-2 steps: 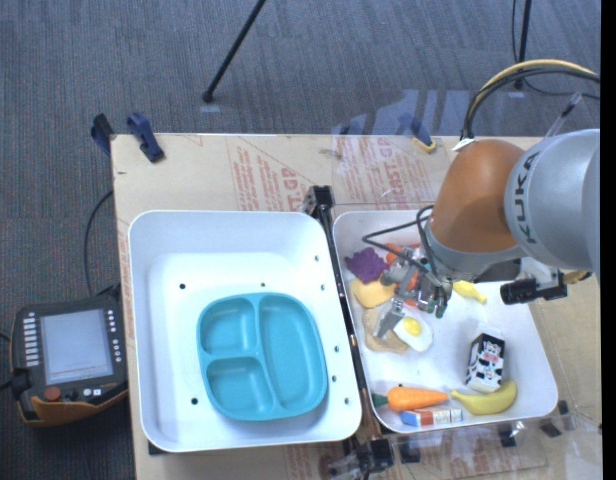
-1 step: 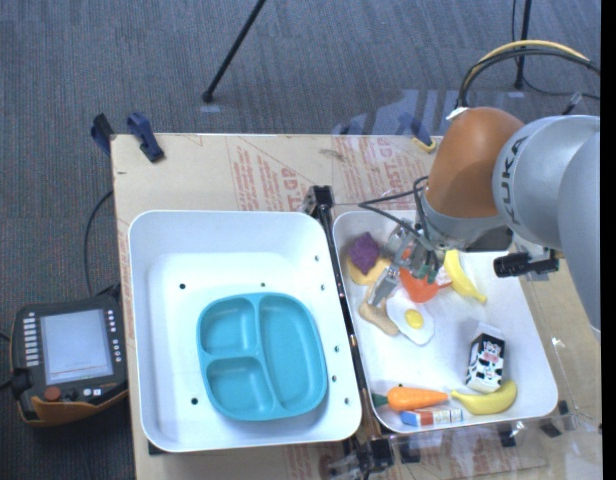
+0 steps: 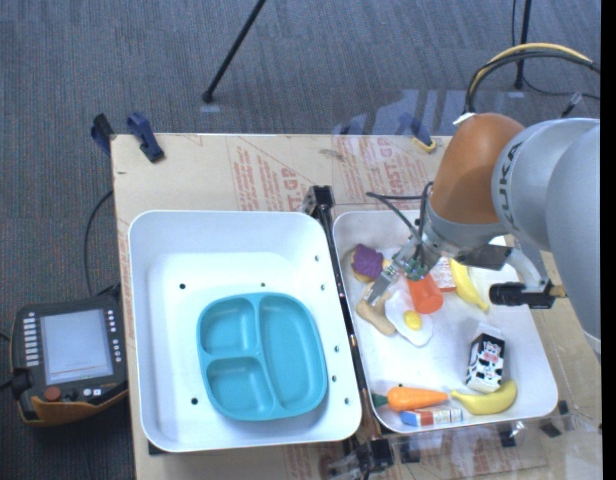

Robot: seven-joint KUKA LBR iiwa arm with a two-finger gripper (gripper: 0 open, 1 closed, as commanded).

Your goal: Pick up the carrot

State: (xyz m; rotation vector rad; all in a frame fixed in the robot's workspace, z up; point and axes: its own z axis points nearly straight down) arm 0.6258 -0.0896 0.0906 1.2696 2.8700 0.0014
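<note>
Down at the right bin's (image 3: 544, 363) near edge lies the carrot (image 3: 416, 399), beside a banana (image 3: 486, 399). Well apart from it, the gripper (image 3: 386, 286) hovers over a fried egg (image 3: 410, 321), its fingers slightly spread around nothing.

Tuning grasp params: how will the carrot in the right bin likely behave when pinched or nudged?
The carrot looks like smooth moulded toy plastic, so probably stiff, light and a bit slippery. Its tapered, rounded body lies flat, so a nudge may roll or pivot it. It sits close to the banana and a small tube, which could shift too.
</note>
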